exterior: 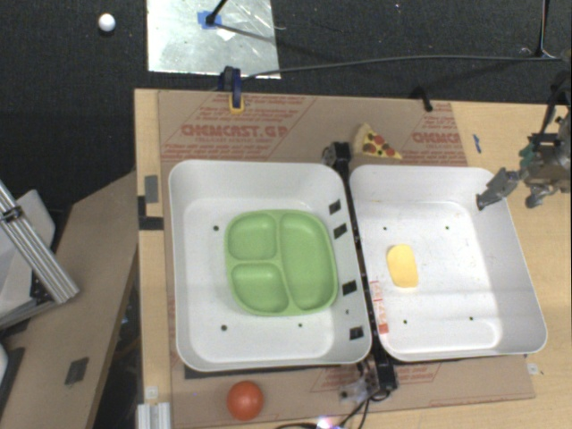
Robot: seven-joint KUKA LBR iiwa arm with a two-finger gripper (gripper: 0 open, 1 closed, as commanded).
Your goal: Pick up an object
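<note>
The hand point(517, 189) hangs at the right bin's point(500, 333) far right rim, fingers spread, holding nothing. The yellow oblong block point(402, 265) lies mid-bin, well apart toward the left, long axis running near-to-far.

The right bin point(447, 329) holds a single yellow object point(402, 265) left of its middle; the floor toward the right wall and both right corners is free. The gripper point(518, 186) hangs over the top right corner of this bin. The left bin point(259, 181) is mostly taken by a green divided plate point(281, 262) in the centre; a narrow free strip runs along its walls.
</note>
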